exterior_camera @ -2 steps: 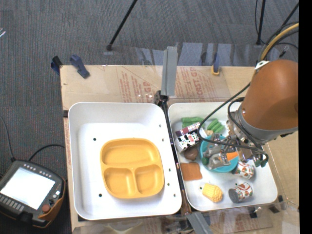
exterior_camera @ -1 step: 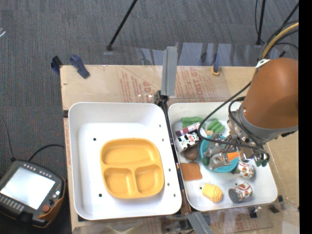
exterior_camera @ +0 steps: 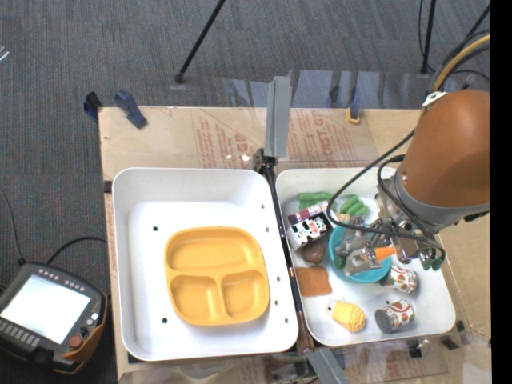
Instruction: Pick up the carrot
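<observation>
1. My own arm (exterior_camera: 448,154) covers the right bin's (exterior_camera: 436,326) upper right corner, so whatever lies under there, no idea.
2. The carrot (exterior_camera: 385,253) is mostly buried under my gripper (exterior_camera: 370,256); just a small orange end peeks out.
3. Teal bowl (exterior_camera: 362,275): only its lower rim shows.
4. Can't make out my finger state, too cluttered.
5. The pendant (exterior_camera: 46,317) at lower left is cut off by the edge.

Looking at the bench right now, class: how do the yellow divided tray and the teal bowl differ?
The yellow tray lies in the left bin; the teal bowl sits in the right bin. The yellow tray is larger, squarish and split into three compartments; the teal bowl is small and round. The gripper hangs over the teal bowl, not the yellow tray. Both are dishes.
</observation>
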`<action>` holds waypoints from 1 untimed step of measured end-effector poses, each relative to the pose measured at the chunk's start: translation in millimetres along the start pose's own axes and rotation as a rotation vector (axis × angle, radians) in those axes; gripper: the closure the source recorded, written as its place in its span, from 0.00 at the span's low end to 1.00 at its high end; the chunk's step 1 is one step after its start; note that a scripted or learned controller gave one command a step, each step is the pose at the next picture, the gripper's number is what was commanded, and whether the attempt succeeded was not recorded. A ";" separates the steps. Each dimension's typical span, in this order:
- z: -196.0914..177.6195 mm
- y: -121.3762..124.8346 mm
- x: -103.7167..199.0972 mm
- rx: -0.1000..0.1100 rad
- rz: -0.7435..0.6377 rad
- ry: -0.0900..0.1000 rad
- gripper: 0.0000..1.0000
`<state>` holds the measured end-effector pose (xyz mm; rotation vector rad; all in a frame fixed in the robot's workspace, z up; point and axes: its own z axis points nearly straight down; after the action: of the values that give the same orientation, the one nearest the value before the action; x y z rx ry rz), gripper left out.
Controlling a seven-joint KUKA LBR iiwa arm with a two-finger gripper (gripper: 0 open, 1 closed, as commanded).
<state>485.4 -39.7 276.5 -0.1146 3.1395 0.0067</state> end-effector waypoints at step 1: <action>25.8 -11.4 -16.3 0.001 -0.372 0.004 1.00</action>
<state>502.4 -49.7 250.6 -0.6943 3.0669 0.0052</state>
